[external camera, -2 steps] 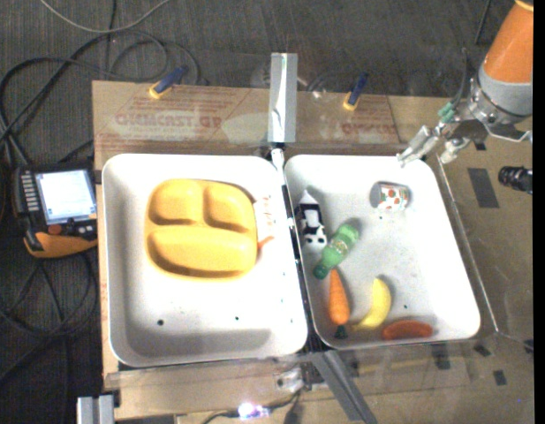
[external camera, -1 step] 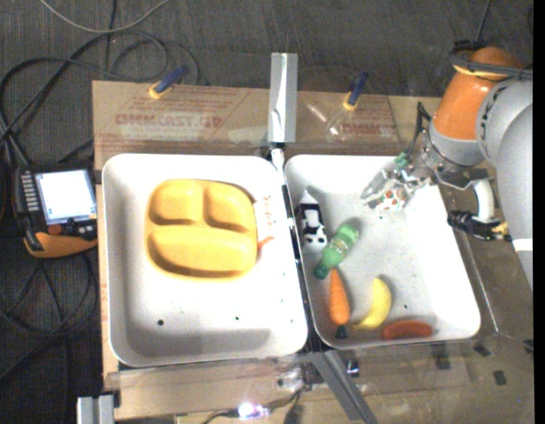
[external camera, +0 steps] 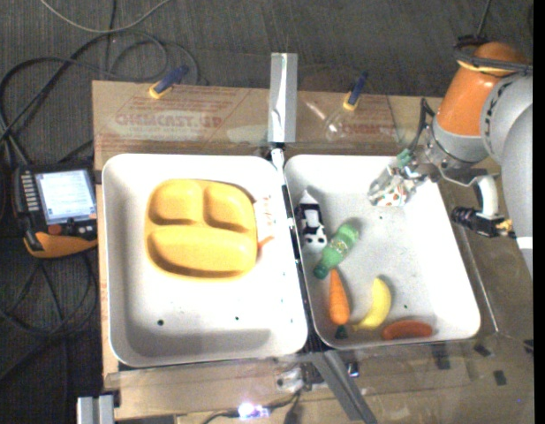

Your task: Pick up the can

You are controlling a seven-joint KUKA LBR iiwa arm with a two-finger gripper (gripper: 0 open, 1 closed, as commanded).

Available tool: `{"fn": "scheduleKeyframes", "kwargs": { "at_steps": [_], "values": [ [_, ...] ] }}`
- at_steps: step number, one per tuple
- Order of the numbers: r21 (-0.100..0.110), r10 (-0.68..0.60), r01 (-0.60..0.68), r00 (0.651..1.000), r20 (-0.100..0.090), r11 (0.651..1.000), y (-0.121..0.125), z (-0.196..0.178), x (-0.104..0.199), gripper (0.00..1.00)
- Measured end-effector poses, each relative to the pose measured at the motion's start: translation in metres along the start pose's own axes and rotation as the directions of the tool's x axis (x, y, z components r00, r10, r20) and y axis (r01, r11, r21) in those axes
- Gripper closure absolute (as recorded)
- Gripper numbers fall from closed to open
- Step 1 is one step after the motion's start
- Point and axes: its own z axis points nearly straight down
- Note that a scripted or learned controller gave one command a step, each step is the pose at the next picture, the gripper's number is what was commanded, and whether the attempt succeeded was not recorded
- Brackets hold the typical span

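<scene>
A small black-and-white can [external camera: 309, 222] lies near the left wall of the right bin [external camera: 449, 263], close to the divider between the bins. My gripper [external camera: 391, 185] hangs over the right bin's back part, up and to the right of the can and well apart from it. It looks silvery and blurred from above. The grey arm with its orange band [external camera: 471, 95] reaches in from the right behind it.
Just below the can lies a green bottle [external camera: 336, 247]. Toward the front of the right bin are a carrot [external camera: 339, 299], a banana [external camera: 375, 303] and a red sausage-like piece [external camera: 407, 329]. A yellow compartment tray [external camera: 201, 228] sits in the left bin [external camera: 140, 325].
</scene>
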Motion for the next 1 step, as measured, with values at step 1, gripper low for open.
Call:
{"fn": "scheduleKeyframes", "kwargs": {
  "at_steps": [1],
  "values": [
    [0.002, -0.022, 0.022, 1.0, 0.001, 1.0, 0.0183, -0.102, 0.0952, 1.0]
  ]
}}
